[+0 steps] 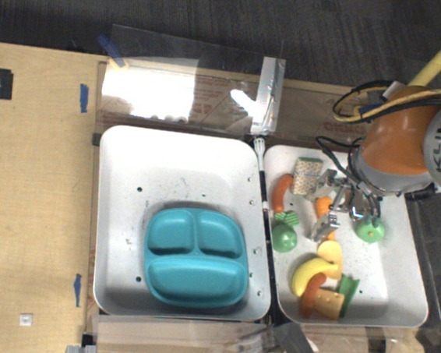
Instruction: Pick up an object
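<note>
A KUKA arm [412, 145] reaches in from the right edge of the tabletop [23, 190] and lowers its claw [340, 212] into the right-hand white bin [403, 301], where a jumble of toy food waits to be picked. The claw hangs over the bin's upper middle, just above a small orange piece [324, 205] and beside a green ball-shaped toy [370, 230] near the bin's right wall; whether it is open, closed or gripping anything cannot be told, since the metal wrist and cables hide its tips.

The candidates lie clustered toward the bin's left wall and near edge, apparently tipped in loose rather than arranged: a red-orange sausage-like piece [281, 191] along the divider, a speckled cracker-like square [307, 175] at the far edge, a green pepper-like toy [284, 233] below them, a yellow banana [308, 272] and a brown bread-like block [328, 302] with a green scrap [348, 287] toward the near edge.

The left bin [120, 161] carries a teal divided plate [195, 255] by its near edge, well apart from the action. A clear plastic sheet [182, 93] lies beyond the bins at the tabletop's far edge.

Judged from this pose, the arm is at the descent-and-grasp stage, with the small orange piece the likeliest target; its crowded neighbours could spoil a clean grip.
</note>
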